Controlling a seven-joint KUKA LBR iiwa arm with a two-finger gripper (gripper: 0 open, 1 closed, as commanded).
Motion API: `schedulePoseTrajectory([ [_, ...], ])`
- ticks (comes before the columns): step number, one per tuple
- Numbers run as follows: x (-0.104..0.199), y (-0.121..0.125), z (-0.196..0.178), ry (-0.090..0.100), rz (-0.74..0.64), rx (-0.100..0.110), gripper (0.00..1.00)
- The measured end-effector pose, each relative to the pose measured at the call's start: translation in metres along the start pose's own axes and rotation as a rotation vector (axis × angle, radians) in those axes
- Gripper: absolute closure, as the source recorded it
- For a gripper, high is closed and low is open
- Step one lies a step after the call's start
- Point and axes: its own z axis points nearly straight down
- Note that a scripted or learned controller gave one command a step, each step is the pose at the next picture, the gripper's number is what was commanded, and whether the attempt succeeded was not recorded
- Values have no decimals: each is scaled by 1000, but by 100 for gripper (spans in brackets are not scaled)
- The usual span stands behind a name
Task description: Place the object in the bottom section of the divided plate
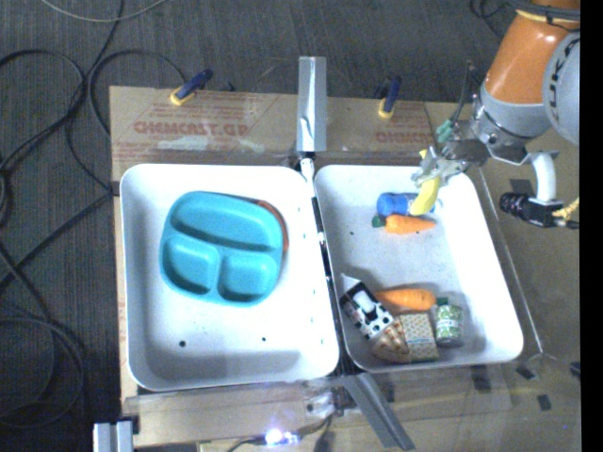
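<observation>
Apparently the two-finger gripper (435, 170) grips a yellow banana-shaped toy (427, 194) at two o'clock, for carrying to the blue divided plate (223, 243).

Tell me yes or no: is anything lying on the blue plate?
No. The blue plate in the left bin shows bare sections.

We see a turquoise divided plate (224, 246) in a white bin (141, 281), two orange carrots (407, 298), a blue block (393, 203), and a black-and-white spotted cow (369, 314).
</observation>
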Motion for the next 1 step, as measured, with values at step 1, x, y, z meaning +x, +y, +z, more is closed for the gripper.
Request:
schedulePoseTrajectory([
  [1,59,-5,35,3,-36,1,100],
])
